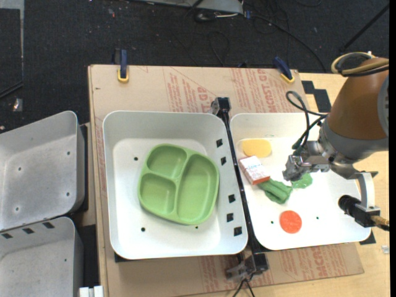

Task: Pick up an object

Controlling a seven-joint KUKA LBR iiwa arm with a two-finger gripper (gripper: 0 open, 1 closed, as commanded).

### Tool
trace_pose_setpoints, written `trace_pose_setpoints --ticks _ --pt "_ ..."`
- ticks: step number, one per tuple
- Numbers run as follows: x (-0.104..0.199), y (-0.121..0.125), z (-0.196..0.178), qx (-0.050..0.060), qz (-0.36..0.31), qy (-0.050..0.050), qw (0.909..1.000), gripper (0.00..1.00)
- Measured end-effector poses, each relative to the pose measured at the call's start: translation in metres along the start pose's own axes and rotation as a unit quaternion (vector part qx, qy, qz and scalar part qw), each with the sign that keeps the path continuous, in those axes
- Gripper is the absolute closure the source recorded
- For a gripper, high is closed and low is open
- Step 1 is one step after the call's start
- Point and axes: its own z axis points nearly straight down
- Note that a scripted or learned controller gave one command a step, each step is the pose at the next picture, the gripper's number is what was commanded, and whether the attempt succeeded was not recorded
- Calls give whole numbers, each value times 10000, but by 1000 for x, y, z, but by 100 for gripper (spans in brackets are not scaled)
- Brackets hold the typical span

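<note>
Positioned low over the right bin (346,234), my gripper (297,167) sits at the upper end of the green soft toy (278,189). Finger state: cannot be determined from this view; the wrist housing covers the tips. A small green portion shows directly beneath the gripper, but a grasp is not confirmed.

Target location: the green soft toy lies near the middle of the right bin, running diagonally from the gripper down to the left. Its lower end lies just beside the red-and-white box (254,169).

Handling estimate: the toy appears light, pliable and non-fragile. It will likely deform under pressure rather than slip. Recommended hold: across the narrow body, close to the end nearest the gripper, away from the box.

Neighbouring items: yellow object (256,147) beyond the box; orange disc (291,221) below the toy, apart from it.

Clearances: the divider between the bins lies to the left, past the box. Open floor is available to the right and toward the near rim. The left bin (124,234) holds a green divided plate (179,183), well apart from the work area.
</note>
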Motion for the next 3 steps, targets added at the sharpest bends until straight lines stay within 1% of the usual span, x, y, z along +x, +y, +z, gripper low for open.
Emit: trace_pose_setpoints --ticks 1,3 --pt "54 13 7 6 -7 4 10000 100" --pt "153 47 -17 -1 -8 6 10000 100"
